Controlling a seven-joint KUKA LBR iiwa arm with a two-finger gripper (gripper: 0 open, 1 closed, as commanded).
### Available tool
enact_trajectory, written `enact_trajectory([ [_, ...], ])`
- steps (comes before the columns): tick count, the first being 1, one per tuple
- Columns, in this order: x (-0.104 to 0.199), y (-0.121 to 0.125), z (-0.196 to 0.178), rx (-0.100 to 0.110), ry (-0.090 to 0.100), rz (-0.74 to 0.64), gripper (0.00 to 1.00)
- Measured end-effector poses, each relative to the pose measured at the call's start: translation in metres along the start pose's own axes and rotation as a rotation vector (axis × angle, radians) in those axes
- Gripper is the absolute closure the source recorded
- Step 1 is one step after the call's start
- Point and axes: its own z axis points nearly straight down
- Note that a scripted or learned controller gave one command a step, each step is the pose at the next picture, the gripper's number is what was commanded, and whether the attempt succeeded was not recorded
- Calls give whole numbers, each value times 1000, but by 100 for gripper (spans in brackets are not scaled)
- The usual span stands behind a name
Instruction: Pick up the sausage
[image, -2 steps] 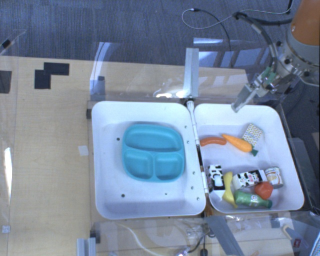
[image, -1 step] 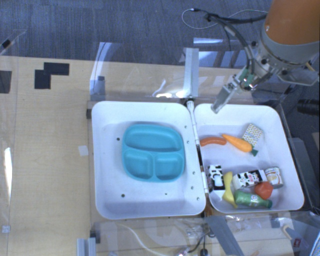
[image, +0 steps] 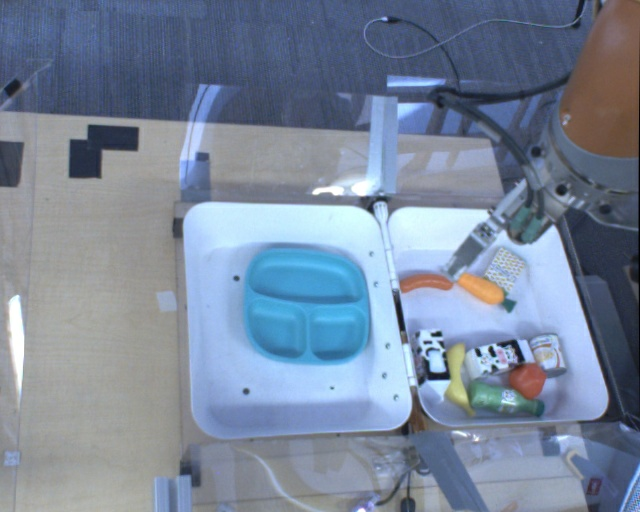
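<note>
The sausage (image: 427, 283) lies flat in the right bin (image: 590, 400), against the wall it shares with the left bin. Just beside its far end lies a carrot (image: 482, 290). The gripper (image: 462, 262) hangs right above that end of the sausage, holding nothing; whether it is spread I cannot tell. A blue tray (image: 305, 303) sits in the left bin (image: 215, 400).

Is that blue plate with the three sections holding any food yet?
Empty. The light blue three-compartment plastic plate in the left white bin shows bare blue in every compartment; the orange-red sausage lies in the right white bin.
</note>
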Motion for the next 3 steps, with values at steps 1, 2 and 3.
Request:
enact_trajectory([
  [1, 9, 8, 32, -1, 0, -345, 0],
  [2, -103, 82, 1, 0, 0, -431, 0],
  [3, -103, 82, 1, 0, 0, -431, 0],
])
